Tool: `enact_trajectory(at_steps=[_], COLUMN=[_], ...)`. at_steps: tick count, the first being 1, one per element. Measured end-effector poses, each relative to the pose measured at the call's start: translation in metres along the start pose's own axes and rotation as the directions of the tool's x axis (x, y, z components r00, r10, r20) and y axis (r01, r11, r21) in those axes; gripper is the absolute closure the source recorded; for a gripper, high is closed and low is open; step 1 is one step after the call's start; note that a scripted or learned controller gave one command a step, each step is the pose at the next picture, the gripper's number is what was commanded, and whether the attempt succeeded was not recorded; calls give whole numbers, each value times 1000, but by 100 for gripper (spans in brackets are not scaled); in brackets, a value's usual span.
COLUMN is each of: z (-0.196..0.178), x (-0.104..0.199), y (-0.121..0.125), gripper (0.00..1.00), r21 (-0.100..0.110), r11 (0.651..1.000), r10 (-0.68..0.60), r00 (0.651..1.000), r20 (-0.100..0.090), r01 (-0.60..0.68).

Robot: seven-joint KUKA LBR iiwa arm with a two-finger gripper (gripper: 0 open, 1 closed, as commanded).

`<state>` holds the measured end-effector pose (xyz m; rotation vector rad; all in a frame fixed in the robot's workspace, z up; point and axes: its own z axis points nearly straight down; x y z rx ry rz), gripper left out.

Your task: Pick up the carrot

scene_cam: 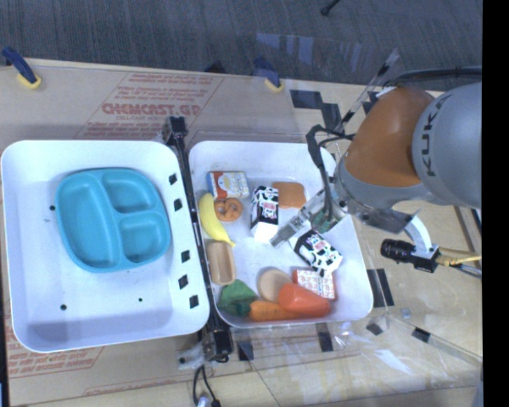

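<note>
The carrot is orange and lies along the front wall of the right bin, with a green leafy piece at its left end. A red-orange item presses against its right end. My gripper hangs over the middle of the right bin, well behind the carrot and apart from it. It sits between two cow-patterned cartons, one at its left and one just below it. Nothing shows in its grasp. The grey and orange wrist covers the bin's right rear corner.
A banana, a peach-like fruit, a small box, a bun, a hot dog bun, a tan disc and a red-white packet crowd the right bin. The left bin holds a blue divided tray.
</note>
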<state>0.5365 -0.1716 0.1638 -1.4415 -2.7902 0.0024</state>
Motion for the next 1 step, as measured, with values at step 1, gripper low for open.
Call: enact_trajectory(at_steps=[1], z=[11], x=[-46], y=[2], gripper=[0], r21=[-1], r11=[993], r10=[121], r00=[993], r20=[2], r01=[-121])
